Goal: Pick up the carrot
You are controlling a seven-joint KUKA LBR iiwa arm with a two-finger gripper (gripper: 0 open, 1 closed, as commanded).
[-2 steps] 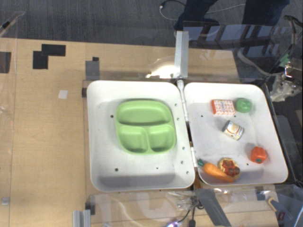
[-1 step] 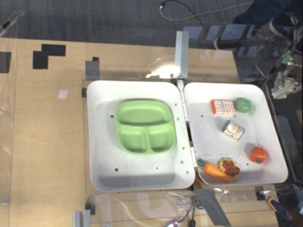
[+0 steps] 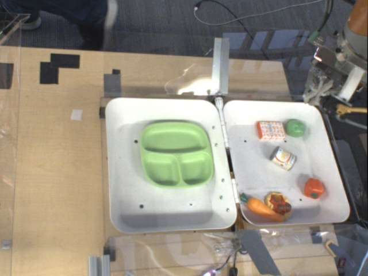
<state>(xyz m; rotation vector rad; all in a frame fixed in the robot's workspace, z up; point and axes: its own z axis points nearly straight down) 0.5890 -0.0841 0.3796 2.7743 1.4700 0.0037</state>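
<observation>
The carrot [image 3: 264, 210] is orange with a green tip and lies along the near edge of the right bin [image 3: 253, 154], close to its near-left corner. It touches a red and yellow toy food piece [image 3: 279, 202]. My gripper [image 3: 332, 86] hangs beyond the right bin's far-right corner, far from the carrot, with nothing seen in it.
In the right bin are also a red and white box [image 3: 271, 130], a green ball [image 3: 295, 127], a small tin can [image 3: 283, 158] and a red pepper [image 3: 314, 188]. The left bin [image 3: 123, 171] holds a green divided plate [image 3: 175, 153]. A metal divider [image 3: 220, 68] stands behind the bins.
</observation>
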